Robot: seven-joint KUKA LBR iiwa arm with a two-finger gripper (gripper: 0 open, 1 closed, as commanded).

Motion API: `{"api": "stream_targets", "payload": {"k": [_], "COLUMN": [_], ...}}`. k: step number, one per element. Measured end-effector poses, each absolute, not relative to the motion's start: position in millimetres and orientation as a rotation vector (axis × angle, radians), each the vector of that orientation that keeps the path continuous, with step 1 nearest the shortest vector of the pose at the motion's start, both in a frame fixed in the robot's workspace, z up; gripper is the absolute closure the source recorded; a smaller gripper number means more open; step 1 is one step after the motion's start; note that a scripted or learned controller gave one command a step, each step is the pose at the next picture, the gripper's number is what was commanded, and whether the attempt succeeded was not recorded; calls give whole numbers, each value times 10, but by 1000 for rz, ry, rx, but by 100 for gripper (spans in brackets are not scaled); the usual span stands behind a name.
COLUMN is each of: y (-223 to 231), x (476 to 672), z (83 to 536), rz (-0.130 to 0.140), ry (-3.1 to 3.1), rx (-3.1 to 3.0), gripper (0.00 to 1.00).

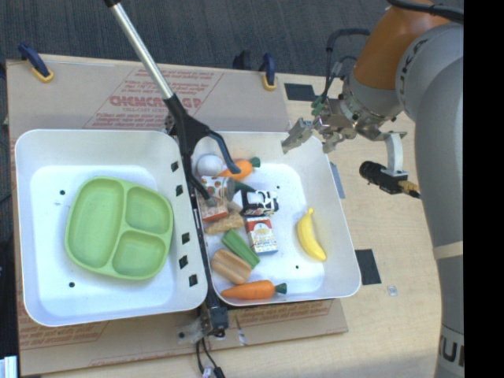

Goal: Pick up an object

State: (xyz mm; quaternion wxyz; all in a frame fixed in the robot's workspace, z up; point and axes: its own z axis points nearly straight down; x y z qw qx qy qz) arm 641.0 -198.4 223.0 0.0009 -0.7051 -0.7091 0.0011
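The right bin holds several toy foods: a yellow banana, an orange carrot at the front, a smaller carrot at the back, a white ball, a red carton, a black-and-white piece, a green vegetable and a brown bun. My gripper hangs above the bin's back right corner, open, with nothing between its fingers. It is well above and behind the banana.
The left bin holds a green divided plate. A metal pole with a black bracket slants from the upper left down to the wall between the bins. Blue clamps hold the cardboard sheet at the back.
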Motion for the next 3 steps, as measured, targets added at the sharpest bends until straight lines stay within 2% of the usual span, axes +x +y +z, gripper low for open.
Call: {"api": "stream_targets", "payload": {"k": [1, 2, 3], "y": [-2098, -2103, -2103], "x": [5627, 6160, 6167], "z": [1430, 918, 1028], "rz": [6, 0, 0], "ry": [-2226, -2227, -2231], "rx": [-2211, -2214, -2211], "gripper": [0, 0, 100]}}
